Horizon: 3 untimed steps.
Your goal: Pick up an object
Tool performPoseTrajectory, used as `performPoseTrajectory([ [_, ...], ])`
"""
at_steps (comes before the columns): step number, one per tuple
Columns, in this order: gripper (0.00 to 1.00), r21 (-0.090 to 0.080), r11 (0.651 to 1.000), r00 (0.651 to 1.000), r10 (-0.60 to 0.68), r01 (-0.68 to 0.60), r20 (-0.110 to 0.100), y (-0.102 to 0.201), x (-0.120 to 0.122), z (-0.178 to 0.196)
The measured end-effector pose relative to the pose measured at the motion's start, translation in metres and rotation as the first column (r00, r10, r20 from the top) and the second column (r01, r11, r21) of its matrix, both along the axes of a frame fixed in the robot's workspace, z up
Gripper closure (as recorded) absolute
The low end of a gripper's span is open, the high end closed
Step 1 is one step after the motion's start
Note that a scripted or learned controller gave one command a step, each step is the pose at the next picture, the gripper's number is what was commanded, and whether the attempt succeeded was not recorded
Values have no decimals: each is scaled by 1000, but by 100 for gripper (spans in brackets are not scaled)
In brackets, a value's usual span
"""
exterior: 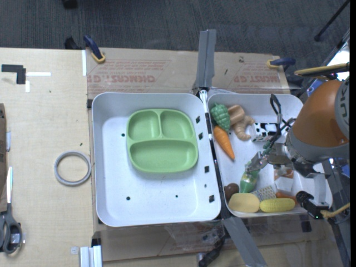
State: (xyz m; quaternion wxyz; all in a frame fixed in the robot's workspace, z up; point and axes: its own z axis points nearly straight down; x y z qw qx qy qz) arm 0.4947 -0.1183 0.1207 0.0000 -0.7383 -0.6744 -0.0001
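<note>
Scissors (8, 227) lie at the bench's 8 o'clock, a tape ring (72, 167) just above. Green divided plate (162, 140) sits in the left bin (105, 204). Arm enters from 3 o'clock; gripper (257, 166) hovers low over the right bin (245, 97), above a green bottle (248, 181), carrot (223, 142) at its 10 o'clock.

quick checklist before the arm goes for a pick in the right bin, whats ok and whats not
1. Hand over the right bin: ok, low near the green bottle.
2. Object between its fingers: cannot tell.
3. Targets in reach: ok, carrot, corn and yellow piece lie in that bin.
4. Room around targets: not ok, items crowd together.
5. Left bin holds just the green divided plate: ok.
</note>
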Motion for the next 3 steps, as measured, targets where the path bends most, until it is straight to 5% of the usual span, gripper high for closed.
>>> performPoseTrajectory([
  [1,0,1,947,947,321,-321,-3,8,12,-30],
  [2,100,0,948,948,317,-317,0,7,13,-21],
  [3,100,0,977,977,212,-212,-2,-1,31,-30],
])
